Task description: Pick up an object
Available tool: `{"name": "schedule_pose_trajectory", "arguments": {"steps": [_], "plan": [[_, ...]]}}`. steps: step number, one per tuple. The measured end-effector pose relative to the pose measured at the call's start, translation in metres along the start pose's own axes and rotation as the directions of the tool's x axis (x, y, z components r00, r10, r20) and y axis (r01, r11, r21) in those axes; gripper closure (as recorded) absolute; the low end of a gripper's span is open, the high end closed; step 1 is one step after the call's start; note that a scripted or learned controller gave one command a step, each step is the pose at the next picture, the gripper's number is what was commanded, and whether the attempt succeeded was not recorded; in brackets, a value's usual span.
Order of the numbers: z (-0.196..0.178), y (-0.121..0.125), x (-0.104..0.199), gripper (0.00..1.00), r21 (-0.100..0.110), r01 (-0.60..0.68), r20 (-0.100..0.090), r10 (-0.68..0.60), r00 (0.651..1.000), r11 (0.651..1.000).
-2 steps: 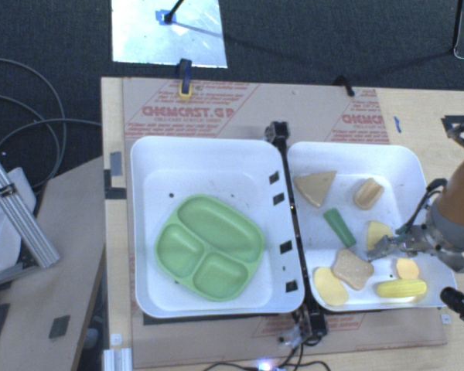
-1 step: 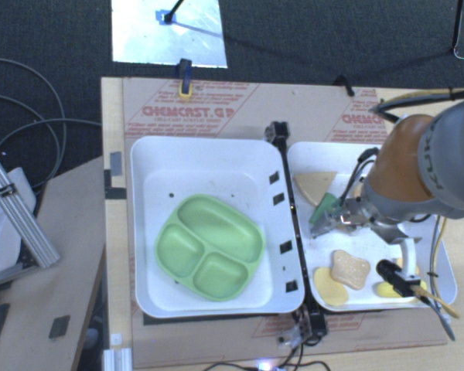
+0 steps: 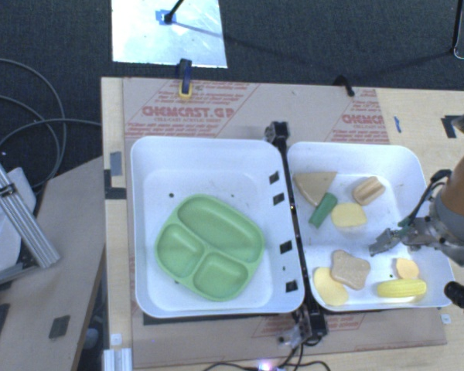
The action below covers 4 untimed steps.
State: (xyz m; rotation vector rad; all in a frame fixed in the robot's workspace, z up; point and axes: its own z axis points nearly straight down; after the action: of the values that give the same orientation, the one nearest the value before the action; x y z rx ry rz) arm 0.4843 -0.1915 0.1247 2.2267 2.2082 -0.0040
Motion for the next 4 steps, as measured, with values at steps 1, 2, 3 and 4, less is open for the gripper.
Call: {"name": "schedule_pose_trajectory", "arguments": {"steps": [1, 2, 3, 4], "plan": [[0.041, 0.063, 0.078, 0.00, -0.003, 0.020, -0.006, -0.020, 1.000, 1.000], [0.030, -0.001, 0.072, 0.00, 0.005, 0.007, -0.006, -0.007, 1.000, 1.000], [0.040, 0.025, -0.011, 0.00, -0.002, 0.005, 0.000, -0.005, 1.000, 1.000], [0.039, 0.106, 0.031, 0.00, -0.007, 0.019, -0.005, -0.019, 1.000, 1.000]]}}
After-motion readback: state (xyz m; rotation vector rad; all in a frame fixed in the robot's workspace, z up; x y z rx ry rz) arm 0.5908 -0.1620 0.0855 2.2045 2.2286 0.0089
